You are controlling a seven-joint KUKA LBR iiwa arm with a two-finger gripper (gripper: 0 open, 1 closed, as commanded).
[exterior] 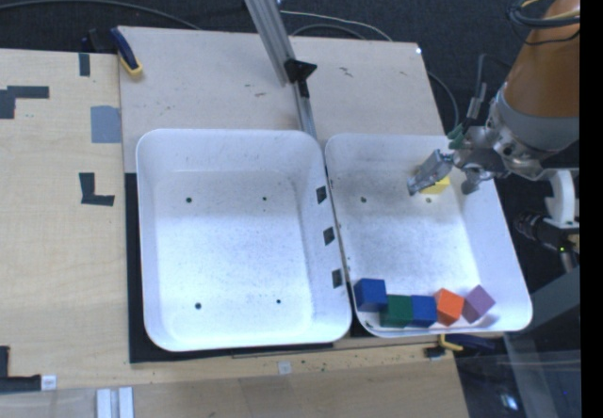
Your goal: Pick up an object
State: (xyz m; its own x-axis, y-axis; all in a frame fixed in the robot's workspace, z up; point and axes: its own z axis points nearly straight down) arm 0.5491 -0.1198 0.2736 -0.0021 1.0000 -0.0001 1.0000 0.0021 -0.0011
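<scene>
My gripper (445,181) hangs over the back right part of the right bin (396,218), reaching in from the right. Its two fingers stand apart, so it is open. A small yellow block (435,186) sits on the bin floor just below the left finger (422,177), in the gap between the fingers; they do not look closed on it. Along the right bin's front edge lie a blue block (370,292), a green block (398,310), a second blue block (422,310), an orange block (449,305) and a purple block (480,300).
The left bin (226,237) sits beside the right one, with a raised rim between them. A slanted metal rail (268,21) crosses the bench behind the bins. A blue and yellow tool (126,52) lies at the back left.
</scene>
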